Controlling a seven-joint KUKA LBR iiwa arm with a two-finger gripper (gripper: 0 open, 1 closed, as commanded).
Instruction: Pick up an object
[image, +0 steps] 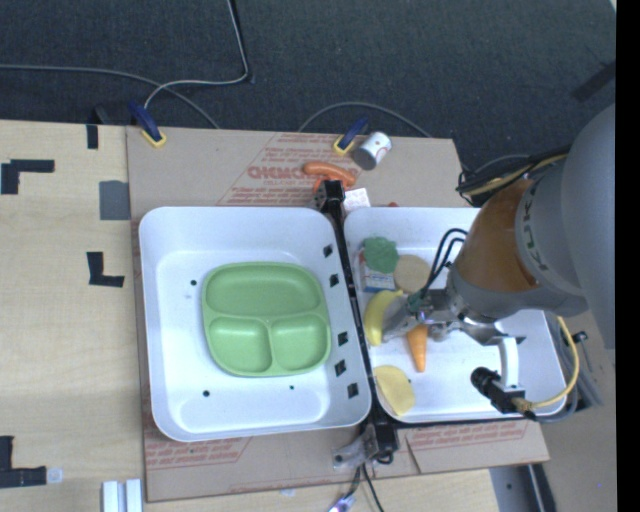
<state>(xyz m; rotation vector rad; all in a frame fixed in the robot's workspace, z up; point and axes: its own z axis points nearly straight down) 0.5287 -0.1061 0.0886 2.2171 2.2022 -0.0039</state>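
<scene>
1. Writing: red print on the cardboard sheet (280, 170) under the bins, near its far edge, reads upside down from here; too blurred to spell out. No other readable label.
2. Left bin (165, 250): holds a green divided plate (267, 318) with three compartments, sitting about mid-bin.
3. Right bin (540, 395): toys crowd its left half. Green lumpy piece (380, 250) near the far-left corner, a small boxy item with red and blue on it (376, 280) just below it, print unreadable. Tan round disc (410, 272) beside those.
4. Yellow banana-like piece (376, 318) lies along the left wall; orange carrot (417, 350) just right of it, pointing toward the near edge. Pale yellow oval piece (393, 388) in the near-left corner.
5. Claw: gripper (420, 318) hangs low, just above the carrot's top end and beside the banana piece. Metal parts blur together; can't tell how far the claw is open or if it grips anything.
6. Arm (520, 250) covers the right bin's far-right part; whatever lies under it is hidden. Grey body cut off at the right.
7. Black connector with yellow cable (495, 388) sits over the bin's near-right area.
8. Far edge of cardboard: blue-yellow clamps (148, 124), a silver cylinder (372, 150), an orange-red object (330, 172) by the bin divide, unclear what.
</scene>
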